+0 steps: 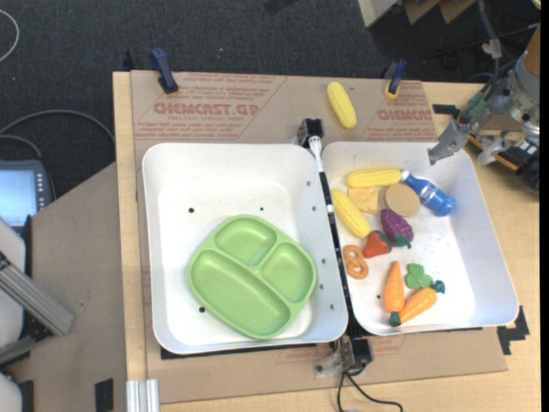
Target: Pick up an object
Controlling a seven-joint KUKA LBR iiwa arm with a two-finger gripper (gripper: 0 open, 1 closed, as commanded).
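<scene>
Clearly, our pickings, toy vegetables such as the corn cob and carrots, cluster in the right bin within the arm's reach. Our gripper hovers at the bin's one o'clock corner (empty; whether its jaws are parted we cannot tell). At nine o'clock, the left bin holds a green divided plate.

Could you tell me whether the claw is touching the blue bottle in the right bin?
Apart. The camera view shows the claw at the right bin's far rim, with bare white bin floor plainly between it and the blue bottle.
</scene>
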